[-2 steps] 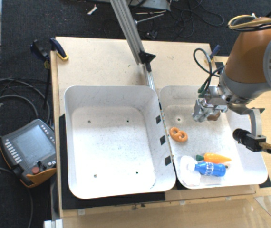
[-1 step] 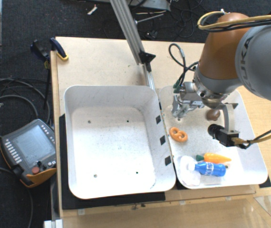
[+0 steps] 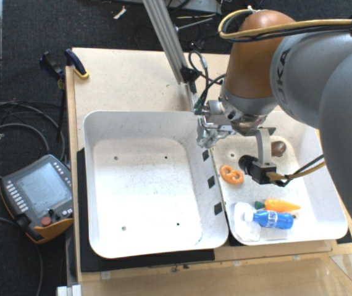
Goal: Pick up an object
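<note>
blue bottle (image 3: 275, 219) lies at near edge of right bin (image 3: 319, 197). end effector (image 3: 208, 132) over that bin's far-left corner, grip state can't tell. orange pretzel (image 3: 231, 174) near it, apart. brown ball (image 3: 278, 147) further right.

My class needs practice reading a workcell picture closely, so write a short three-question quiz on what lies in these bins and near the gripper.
1. Fill in: the pretzel-shaped toy near the gripper is coloured ___.
2. Of these, which lies closest to the blue bottle? A) orange carrot-shaped toy B) brown ball C) pretzel-shaped toy
3. True or false: the blue bottle lies in the right bin.

Key: 1 orange; 2 A; 3 true.
</note>
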Available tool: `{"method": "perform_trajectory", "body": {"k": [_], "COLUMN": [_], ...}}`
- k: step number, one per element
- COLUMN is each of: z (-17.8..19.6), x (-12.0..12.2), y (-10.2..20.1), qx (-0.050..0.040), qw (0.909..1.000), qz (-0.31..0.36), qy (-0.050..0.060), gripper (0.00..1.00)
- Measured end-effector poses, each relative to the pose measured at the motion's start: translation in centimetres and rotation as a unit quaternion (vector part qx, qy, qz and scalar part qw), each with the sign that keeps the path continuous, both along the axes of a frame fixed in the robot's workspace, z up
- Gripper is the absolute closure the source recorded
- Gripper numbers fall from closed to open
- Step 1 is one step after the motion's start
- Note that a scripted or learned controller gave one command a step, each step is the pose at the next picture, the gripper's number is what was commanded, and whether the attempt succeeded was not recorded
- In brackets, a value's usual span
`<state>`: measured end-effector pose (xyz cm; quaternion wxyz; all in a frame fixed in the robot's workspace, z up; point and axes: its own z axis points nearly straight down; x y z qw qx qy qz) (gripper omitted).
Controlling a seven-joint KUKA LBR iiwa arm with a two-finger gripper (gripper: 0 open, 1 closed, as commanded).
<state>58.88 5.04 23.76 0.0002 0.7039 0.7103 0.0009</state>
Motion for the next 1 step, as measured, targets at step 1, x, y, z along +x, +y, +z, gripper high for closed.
{"method": "perform_trajectory", "body": {"k": [1], "z": [-0.04], "x": [2.02], "y": [3.85], "qx": [0.0000], "qw": [1.0000], "qz": [-0.001], "qy": [0.000], "gripper": [1.00]}}
